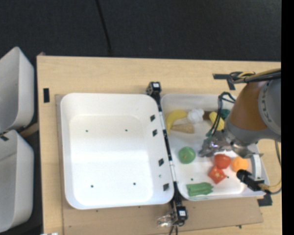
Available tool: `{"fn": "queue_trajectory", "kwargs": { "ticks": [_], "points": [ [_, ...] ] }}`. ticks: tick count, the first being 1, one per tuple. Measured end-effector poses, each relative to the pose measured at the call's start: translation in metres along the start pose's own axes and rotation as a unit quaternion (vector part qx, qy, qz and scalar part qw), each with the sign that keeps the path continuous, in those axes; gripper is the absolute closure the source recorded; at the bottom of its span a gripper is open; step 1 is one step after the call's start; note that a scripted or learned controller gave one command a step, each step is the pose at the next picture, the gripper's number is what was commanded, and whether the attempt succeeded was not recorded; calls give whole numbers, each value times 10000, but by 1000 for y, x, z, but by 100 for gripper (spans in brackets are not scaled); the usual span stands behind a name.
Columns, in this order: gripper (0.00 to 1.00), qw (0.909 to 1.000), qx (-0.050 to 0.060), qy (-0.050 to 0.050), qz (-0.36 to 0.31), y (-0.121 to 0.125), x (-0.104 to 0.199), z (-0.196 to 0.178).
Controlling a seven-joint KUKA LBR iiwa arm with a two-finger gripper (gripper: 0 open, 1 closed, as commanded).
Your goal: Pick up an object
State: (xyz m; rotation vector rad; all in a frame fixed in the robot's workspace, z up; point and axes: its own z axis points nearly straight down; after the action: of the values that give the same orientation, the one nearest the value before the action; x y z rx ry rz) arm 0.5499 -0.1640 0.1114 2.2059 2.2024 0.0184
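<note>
Red tomato-like toy [222,160] lies in the right bin [186,100], just beside the gripper [209,147], so it looks the likeliest target. Arm [247,111] reaches down over the bin's clutter: green ball [187,154], banana [175,117], green block [200,189]. Cannot tell the claw's state; nothing visibly held.

The scene is viewed by a single fixed camera set above the bench [137,75] and looking down at a slant, far enough back for both white bins to be taken in whole. The left bin [112,151] is framed near the centre, well to the left of the fingers; the right bin [196,102] and the arm [252,111] are seen at the right side.
</note>
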Motion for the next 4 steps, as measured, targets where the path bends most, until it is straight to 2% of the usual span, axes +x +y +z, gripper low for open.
{"fn": "queue_trajectory", "kwargs": {
  "ticks": [1,2,3,4],
  "points": [
    [100,10000,38,53,-74,27,97,-98],
    [100,10000,10,49,-62,119,157,-217],
    [100,9999,63,63,-65,148,248,-287],
    [100,10000,70,40,-5,149,215,-367]
  ]
}}
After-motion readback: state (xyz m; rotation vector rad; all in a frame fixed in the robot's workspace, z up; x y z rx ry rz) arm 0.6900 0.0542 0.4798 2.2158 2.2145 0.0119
